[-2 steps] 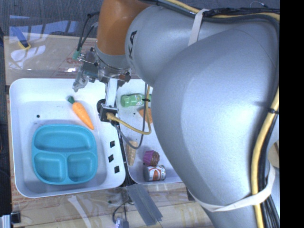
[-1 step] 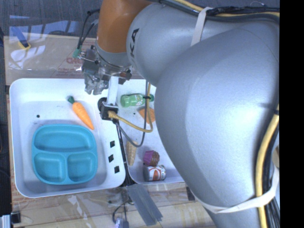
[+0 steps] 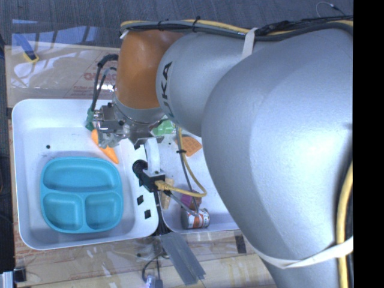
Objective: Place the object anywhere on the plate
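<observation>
Orange carrot-shaped object — slim, tapered, lying at a slant on the floor of the left bin, just above the blue divided plate and off its rim. The gripper hangs right over the carrot's upper end — whether it has hold of anything, I cannot tell. In the right bin, a small can lies near the front.

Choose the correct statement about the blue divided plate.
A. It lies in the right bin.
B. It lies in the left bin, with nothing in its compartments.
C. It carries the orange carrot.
B: the blue divided plate sits in the left bin, compartments bare; the orange carrot lies just beyond its rim.
</observation>
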`<action>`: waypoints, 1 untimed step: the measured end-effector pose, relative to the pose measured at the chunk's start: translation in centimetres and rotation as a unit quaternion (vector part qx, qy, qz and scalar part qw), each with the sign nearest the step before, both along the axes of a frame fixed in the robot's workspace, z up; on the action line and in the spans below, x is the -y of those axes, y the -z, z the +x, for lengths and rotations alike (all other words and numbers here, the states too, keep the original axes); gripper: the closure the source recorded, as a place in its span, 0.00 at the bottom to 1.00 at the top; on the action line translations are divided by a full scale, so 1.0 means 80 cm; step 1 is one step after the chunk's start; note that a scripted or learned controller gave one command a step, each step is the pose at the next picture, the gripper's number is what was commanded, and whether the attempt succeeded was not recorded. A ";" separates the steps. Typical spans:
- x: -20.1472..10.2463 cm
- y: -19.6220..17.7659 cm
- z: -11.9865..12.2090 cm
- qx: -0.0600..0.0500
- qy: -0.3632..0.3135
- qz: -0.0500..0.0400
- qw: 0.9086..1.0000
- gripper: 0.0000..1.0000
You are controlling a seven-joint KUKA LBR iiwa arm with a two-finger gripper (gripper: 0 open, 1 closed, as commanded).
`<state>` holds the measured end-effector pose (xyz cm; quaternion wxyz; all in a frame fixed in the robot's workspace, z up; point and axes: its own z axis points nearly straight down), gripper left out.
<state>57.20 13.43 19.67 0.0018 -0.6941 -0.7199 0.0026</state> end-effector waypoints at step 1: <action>0.000 0.000 0.000 0.000 0.000 0.000 1.000 0.00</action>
